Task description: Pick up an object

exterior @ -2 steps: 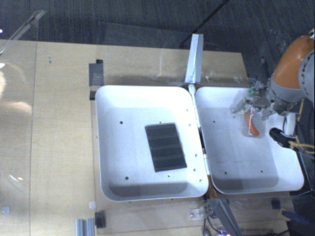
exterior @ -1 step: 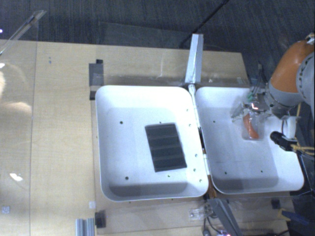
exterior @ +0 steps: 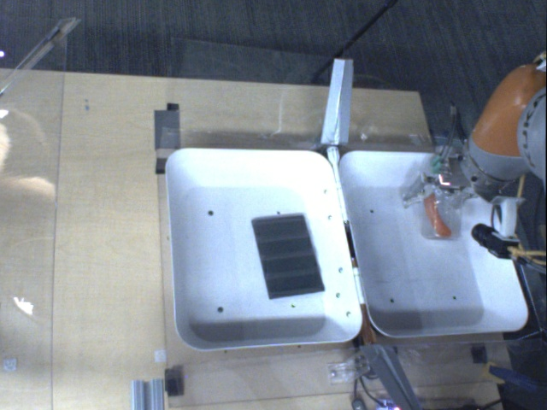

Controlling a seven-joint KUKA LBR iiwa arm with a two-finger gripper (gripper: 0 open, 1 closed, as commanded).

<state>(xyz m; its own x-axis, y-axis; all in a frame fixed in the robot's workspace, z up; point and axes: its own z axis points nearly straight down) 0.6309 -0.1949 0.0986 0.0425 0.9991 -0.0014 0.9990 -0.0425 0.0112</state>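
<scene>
Pale wooden bench top [exterior: 85, 254] occupies most of the view, with a bright glare patch at its left edge. Beyond its far edge lies dark grey carpet [exterior: 214, 15]. A metal bar [exterior: 337, 102] stands upright at the back.

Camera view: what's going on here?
The KUKA arm reaches in over the right bin, its end effector down at a small orange object near that bin's back. Whether it has hold of it can't be told. A dark ribbed rectangular pad lies flat in the left bin.
</scene>
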